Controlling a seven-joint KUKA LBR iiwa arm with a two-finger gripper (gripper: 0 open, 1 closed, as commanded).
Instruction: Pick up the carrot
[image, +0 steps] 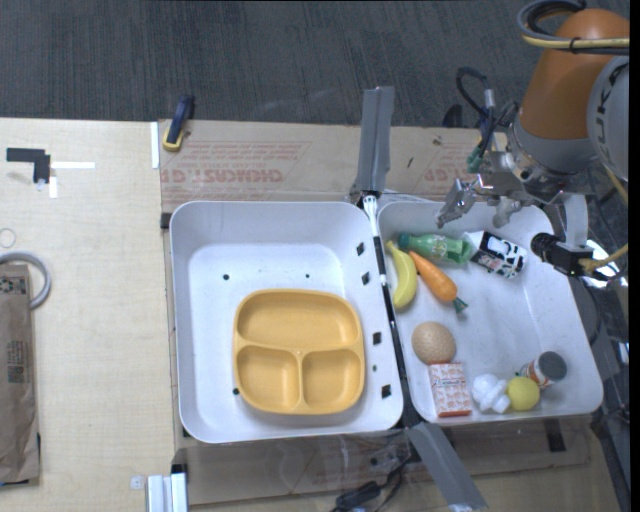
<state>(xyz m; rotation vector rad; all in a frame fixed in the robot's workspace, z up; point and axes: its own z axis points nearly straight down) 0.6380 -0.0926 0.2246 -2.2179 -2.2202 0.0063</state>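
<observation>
Where the pale wood table (80, 300) meets dark carpet, two white bins sit side by side on cardboard. Beside the yellow banana (402, 277) in the right bin (520, 330) lies the carrot (436, 279), orange, tapered, slanting. Beyond the banana, the gripper (478, 203) hovers, fingers spread apart, holding nothing.

The orange carrot (434, 277) is hemmed in by a yellow banana (403, 277) just beside it on the left and a green plastic bottle (437, 246) touching its upper end. Open white floor is left to its right, bounded by a black-and-white carton (498, 254) above and a round tan ball (433, 342) below.
</observation>
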